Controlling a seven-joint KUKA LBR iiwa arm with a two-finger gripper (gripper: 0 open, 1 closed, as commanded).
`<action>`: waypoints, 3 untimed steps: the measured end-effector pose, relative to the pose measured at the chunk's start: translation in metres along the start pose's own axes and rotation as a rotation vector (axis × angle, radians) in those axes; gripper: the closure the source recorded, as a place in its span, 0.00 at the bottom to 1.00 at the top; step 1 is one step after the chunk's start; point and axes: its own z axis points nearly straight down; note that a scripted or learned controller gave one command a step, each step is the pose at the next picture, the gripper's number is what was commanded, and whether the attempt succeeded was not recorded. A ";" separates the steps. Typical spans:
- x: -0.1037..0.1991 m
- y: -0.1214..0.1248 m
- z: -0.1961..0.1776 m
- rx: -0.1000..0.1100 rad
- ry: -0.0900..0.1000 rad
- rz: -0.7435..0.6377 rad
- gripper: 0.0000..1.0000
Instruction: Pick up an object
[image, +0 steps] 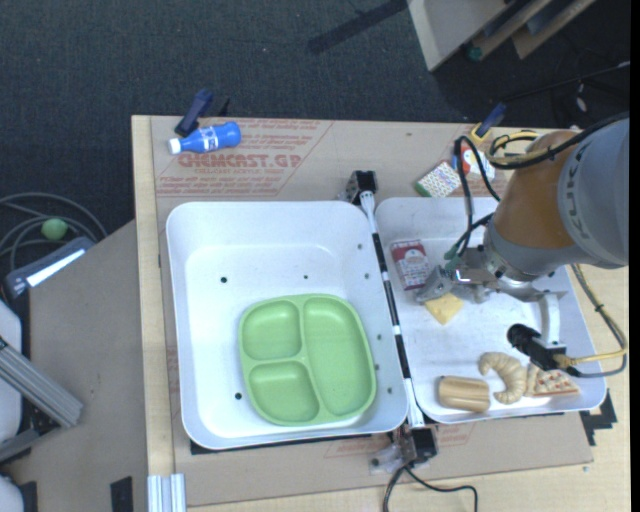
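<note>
Two bins; gripper (440, 287) sat low at right bin's (480, 352) left edge over yellow wedge (445, 308), likely targeting it. Grip state couldn't be told.

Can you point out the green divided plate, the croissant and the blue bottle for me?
green divided plate (306, 357): camera view, left bin, on the ridge where its compartments meet.
croissant (508, 373): camera view, right bin, on its curved middle.
blue bottle (212, 137): camera view, bench above the bins, on its blue body.

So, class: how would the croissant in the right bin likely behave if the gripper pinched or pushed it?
The croissant looks like toy food, so probably light and stiff. Its curved shape may slip from a pinch. Pushed, it would likely slide into the pizza slice touching it.
</note>
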 end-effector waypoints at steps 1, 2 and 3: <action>-0.004 -0.019 -0.023 0.000 0.000 0.000 0.00; 0.016 -0.043 0.001 0.001 0.001 0.000 0.00; -0.001 -0.015 0.000 -0.004 -0.002 0.000 0.00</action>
